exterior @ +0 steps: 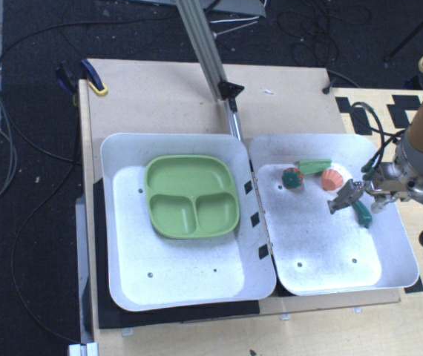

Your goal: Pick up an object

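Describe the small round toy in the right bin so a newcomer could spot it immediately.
Look at the right white bin, near its far edge. The small round toy lies left of the orange shell-like piece and below the long green piece. Unlike them, it is a ball, teal and orange-red.

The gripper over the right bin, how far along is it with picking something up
Done: the gripper has reached into the right bin, low among the objects. In hand: nothing visibly sits between its fingers; the teal piece lies just beside it, and the orange shell-like toy, the green stick and the small green-and-orange toy rest on the bin floor. Left: the grasp and the lift.
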`<state>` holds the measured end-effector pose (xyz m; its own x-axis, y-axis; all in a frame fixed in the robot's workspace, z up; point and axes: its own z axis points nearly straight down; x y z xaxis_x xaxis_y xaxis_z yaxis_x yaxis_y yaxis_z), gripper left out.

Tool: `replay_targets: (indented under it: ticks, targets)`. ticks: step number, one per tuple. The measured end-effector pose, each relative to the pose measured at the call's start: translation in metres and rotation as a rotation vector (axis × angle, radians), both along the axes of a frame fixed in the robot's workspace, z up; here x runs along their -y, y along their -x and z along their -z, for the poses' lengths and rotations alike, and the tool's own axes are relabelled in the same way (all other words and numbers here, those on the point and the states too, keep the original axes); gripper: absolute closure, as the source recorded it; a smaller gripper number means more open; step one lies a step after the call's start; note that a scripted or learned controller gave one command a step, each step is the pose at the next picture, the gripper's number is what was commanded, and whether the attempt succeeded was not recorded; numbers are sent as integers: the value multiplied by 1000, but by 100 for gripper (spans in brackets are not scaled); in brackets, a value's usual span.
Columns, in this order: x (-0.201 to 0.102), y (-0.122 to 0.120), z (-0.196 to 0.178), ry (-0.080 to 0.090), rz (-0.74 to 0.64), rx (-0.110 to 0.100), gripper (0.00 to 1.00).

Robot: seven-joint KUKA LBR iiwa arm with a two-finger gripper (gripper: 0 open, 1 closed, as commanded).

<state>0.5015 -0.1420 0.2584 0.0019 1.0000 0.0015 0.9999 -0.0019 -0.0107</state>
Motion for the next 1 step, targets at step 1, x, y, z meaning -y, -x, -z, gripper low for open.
replay_targets:
  ticks: [1]
  targets:
    - [0,-2,-5,2,-3,10,0]
